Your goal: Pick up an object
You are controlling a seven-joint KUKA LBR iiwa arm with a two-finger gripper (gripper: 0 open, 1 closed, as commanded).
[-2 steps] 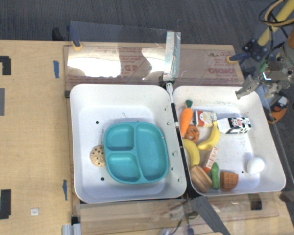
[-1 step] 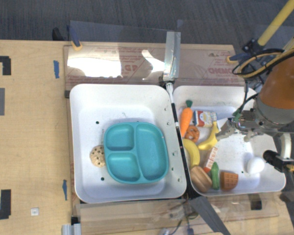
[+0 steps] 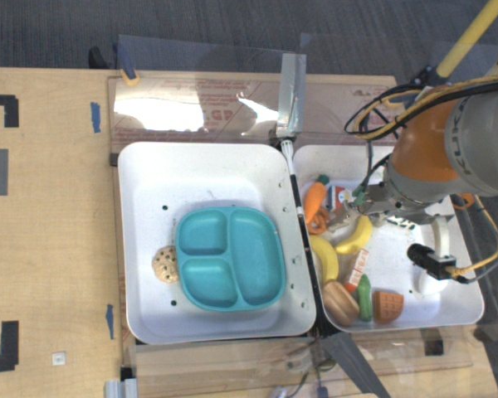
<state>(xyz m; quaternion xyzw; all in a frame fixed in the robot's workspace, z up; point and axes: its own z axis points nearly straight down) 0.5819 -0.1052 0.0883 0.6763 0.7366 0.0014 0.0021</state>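
Observation:
The right bin [image 3: 456, 305] holds a heap of toy food along its left side. An orange carrot [image 3: 315, 202] lies at the back, with a yellow banana [image 3: 324, 256] and a second banana [image 3: 358, 234] in front of it. At the front are a brown bread roll [image 3: 340, 303], a green vegetable [image 3: 364, 295] and an orange-red piece [image 3: 388, 306]. My gripper [image 3: 351, 211] reaches in from the right and hangs low over the heap, between the carrot and the second banana. The wrist hides how it stands.
The left bin [image 3: 141, 172] carries a teal divided plate [image 3: 230, 257] with a speckled cookie [image 3: 164, 264] at its left edge. A red-and-white packet [image 3: 357, 265] lies among the food. Cables and a black fitting [image 3: 429, 260] trail from the arm over the right bin.

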